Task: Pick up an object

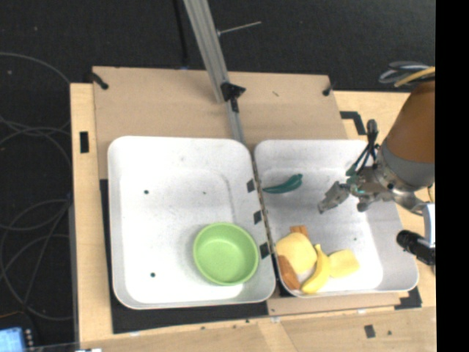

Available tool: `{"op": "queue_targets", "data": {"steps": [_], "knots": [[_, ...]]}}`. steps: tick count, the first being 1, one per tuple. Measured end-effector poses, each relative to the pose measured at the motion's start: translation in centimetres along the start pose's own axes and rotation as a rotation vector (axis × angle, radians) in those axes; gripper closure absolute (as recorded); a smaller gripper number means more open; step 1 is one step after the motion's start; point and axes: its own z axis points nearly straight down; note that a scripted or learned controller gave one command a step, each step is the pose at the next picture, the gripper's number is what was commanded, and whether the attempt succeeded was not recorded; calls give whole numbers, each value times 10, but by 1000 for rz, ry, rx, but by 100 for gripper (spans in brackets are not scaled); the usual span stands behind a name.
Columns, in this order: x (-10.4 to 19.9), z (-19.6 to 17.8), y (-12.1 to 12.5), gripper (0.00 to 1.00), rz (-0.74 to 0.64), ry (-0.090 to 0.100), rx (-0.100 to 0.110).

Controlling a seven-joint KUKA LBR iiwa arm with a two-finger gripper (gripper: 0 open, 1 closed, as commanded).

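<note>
Yellow banana point(316, 273) lies in the right bin point(381, 273), just beside the peach-coloured fruit point(293, 249), so I would bring my tool point(346, 196), fingers apart with nothing between them, down over the banana's free curve, clear of that fruit.

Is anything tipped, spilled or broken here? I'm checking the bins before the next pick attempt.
Nothing stands out. The green bowl sits upright in the left bin. In the right bin, the teal piece lies alone near the divider, and the yellow items huddle at the front edge, touching. The gripper hovers over the right bin.
</note>
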Motion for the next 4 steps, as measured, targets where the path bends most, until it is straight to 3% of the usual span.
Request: {"op": "queue_targets", "data": {"steps": [1, 4], "knots": [[0, 0, 0, 0, 2, 0, -1], [9, 113, 0, 0, 6, -3, 2]]}}
